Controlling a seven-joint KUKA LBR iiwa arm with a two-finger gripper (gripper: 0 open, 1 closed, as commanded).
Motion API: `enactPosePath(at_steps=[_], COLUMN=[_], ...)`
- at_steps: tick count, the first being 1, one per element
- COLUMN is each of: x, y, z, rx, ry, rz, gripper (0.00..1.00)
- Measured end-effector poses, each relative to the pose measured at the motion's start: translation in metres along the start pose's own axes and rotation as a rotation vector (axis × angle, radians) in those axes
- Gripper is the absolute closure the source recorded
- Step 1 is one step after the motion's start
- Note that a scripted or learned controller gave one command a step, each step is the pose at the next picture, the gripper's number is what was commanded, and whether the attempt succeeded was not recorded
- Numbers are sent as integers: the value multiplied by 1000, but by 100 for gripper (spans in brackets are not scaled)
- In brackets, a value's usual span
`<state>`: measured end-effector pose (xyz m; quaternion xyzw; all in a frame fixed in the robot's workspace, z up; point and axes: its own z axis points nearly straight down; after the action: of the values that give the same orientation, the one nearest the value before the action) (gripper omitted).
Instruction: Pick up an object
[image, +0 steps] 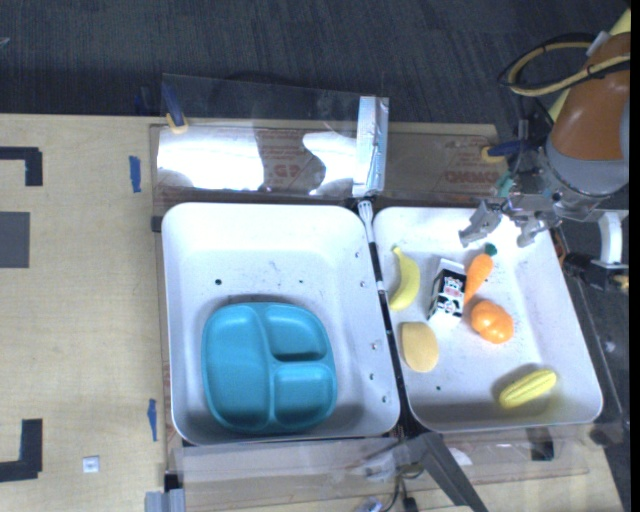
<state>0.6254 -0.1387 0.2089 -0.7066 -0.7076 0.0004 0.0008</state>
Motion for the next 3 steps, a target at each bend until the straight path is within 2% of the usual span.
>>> enactPosePath(at_steps=[1,2,3], x=[-50,-38,-17], y=[-13,-25,25], z=[95,123,123], rx=[-6,-2,-5], ry=[-4,0,-1], rz=[-187,-79,-134], gripper=[0,0,0])
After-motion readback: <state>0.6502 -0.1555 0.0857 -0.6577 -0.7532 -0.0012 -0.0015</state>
